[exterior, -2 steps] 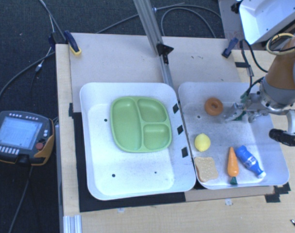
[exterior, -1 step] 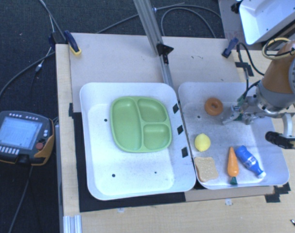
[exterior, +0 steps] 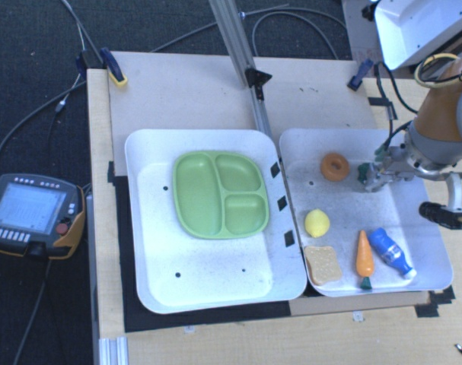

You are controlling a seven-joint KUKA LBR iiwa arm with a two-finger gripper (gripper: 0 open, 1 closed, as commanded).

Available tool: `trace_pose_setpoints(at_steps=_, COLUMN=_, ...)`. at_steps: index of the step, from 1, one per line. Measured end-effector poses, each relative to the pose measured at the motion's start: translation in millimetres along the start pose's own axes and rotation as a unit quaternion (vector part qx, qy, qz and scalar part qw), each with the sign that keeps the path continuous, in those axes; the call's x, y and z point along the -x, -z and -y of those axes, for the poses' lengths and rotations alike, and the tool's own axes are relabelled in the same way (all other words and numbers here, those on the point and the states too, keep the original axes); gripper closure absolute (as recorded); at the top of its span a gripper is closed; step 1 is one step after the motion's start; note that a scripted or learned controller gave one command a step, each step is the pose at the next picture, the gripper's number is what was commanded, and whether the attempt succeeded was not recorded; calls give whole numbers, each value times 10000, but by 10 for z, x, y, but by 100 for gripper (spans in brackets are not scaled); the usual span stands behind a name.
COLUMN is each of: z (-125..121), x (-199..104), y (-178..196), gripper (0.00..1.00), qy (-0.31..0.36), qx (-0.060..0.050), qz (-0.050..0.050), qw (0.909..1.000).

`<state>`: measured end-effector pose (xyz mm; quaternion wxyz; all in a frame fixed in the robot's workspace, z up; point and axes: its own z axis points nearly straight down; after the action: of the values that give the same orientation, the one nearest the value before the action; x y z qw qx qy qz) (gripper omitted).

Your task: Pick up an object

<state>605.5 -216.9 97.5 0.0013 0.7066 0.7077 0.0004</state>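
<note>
Donut (exterior: 335, 166) in right bin (exterior: 345, 211), near tool (exterior: 370, 178); cannot tell tool open or closed.

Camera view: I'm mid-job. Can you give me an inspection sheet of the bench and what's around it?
Surface: bench bears a left bin and a right bin, both white.
Job's things: all in the right bin: donut, lemon, toast slice, carrot, blue bottle.
Clutter: green divided plate in the left bin.
Grippers: gripper over the right bin, just right of the donut.
Cables: cables trail over the dark floor.
Surroundings: teach pendant left of the bench; metal post; blue clamp on the bench corner.
</note>
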Motion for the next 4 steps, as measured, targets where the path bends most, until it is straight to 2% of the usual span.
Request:
trace_pose_setpoints(at_steps=1, z=-92, x=-73, y=536, gripper=100, qy=2, qx=16, qz=2, qw=10000)
trace_pose_setpoints(at_steps=3, z=-44, x=-6, y=1530, gripper=100, qy=0, qx=16, qz=4, qw=10000)
trace_pose_setpoints(at_steps=4, z=123, x=-491, y=1590, gripper=100, qy=17, qx=-16, qz=-18, qw=10000)
